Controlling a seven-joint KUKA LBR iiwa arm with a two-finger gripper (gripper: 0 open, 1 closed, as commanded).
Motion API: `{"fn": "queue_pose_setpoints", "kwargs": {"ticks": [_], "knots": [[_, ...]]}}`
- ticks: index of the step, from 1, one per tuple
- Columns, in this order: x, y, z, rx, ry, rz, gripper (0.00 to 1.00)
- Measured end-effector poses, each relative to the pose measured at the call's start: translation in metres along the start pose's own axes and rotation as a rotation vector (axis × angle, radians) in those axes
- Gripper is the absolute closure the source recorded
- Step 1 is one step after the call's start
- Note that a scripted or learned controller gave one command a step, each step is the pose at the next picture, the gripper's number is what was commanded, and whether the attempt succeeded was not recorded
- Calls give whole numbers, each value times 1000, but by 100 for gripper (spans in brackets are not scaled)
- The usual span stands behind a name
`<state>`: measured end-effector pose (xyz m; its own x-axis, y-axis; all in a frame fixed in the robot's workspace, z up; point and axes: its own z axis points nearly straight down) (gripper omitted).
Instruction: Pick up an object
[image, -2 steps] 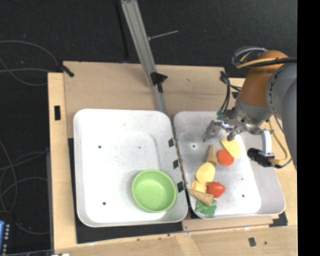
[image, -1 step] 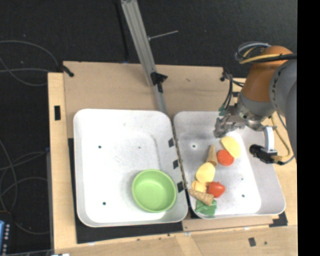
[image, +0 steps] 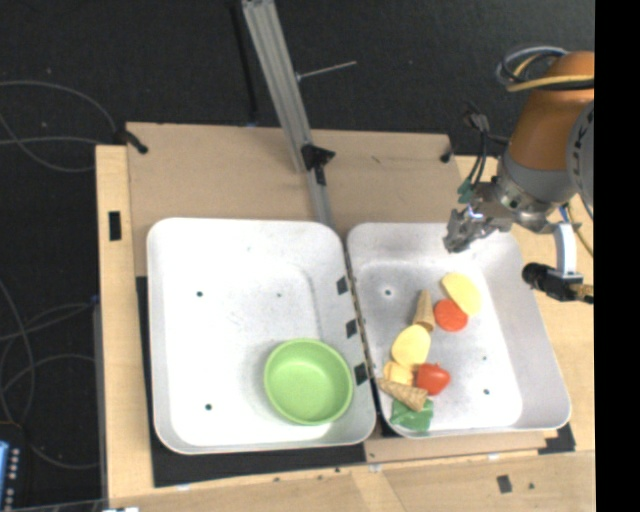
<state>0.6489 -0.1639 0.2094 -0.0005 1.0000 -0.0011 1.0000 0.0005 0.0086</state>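
My gripper (image: 462, 236) hangs over the far edge of the right bin (image: 500, 400), above and apart from the toys. Nothing shows between its fingers. Below it lie a yellow oval piece (image: 461, 292), an orange-red piece (image: 450, 317) touching it, and a tan cone (image: 424, 310). Nearer the front sit a yellow round piece (image: 411, 346), a red tomato-like piece (image: 432, 378), a small yellow block (image: 397, 374) and a green piece (image: 414, 419) under a second cone (image: 403, 393).
The left bin (image: 200, 270) holds a green bowl (image: 307, 381) near its front right corner. A slanted metal post (image: 290, 100) rises behind the bins. The arm's orange band (image: 548, 120) is at the upper right.
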Motion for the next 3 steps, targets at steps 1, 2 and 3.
{"fn": "queue_pose_setpoints", "kwargs": {"ticks": [1, 2, 3], "knots": [[-2, -1, -65, -1, -1, -2, 100], [-2, 0, -85, 4, 1, -3, 100], [46, 3, -68, 8, 0, -5, 100]]}}
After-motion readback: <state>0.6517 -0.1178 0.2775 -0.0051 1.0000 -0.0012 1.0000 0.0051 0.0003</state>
